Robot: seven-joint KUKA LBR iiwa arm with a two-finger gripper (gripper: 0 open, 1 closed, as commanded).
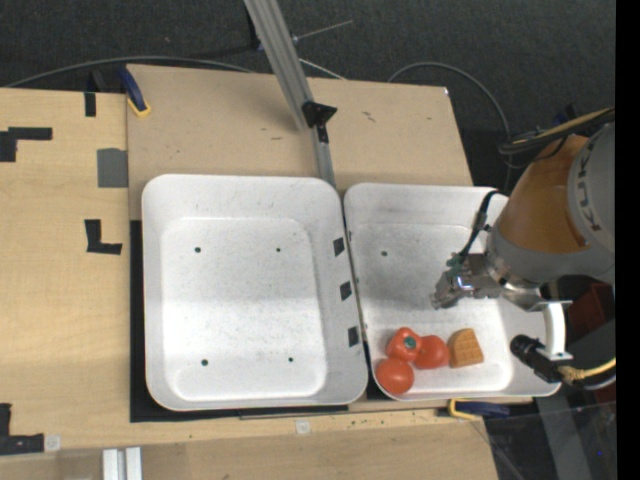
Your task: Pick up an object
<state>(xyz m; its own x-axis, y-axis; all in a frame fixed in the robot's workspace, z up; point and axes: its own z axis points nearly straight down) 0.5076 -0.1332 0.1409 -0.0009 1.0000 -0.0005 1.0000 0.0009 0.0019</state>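
From where I stand, the gripper [452, 290] hangs over the right bin [420, 208], low above its floor, and I cannot tell how it is set — the metal end is too small and blurred to read, and nothing shows held in it.

The likeliest things to pick lie just in front of it, toward the bin's near wall: a cluster of red tomato-like pieces [410, 356] and, touching their right side, a small orange-tan block [465, 348]. The red pieces look round, smooth and glossy, one with a green spot on top; I would judge them light, hollow plastic toys — stiff enough, but slippery, apt to roll or squirt out of a pinch. Taking one across its widest middle seems safest, and the outer one is easier than any wedged between neighbours. The block looks flat-sided and faintly ridged, so it should sit firmer if closed on across its two opposite faces. All lie close together, so a descent on one may nudge the others.

The left bin [170, 268] sits well away, beyond the divide.
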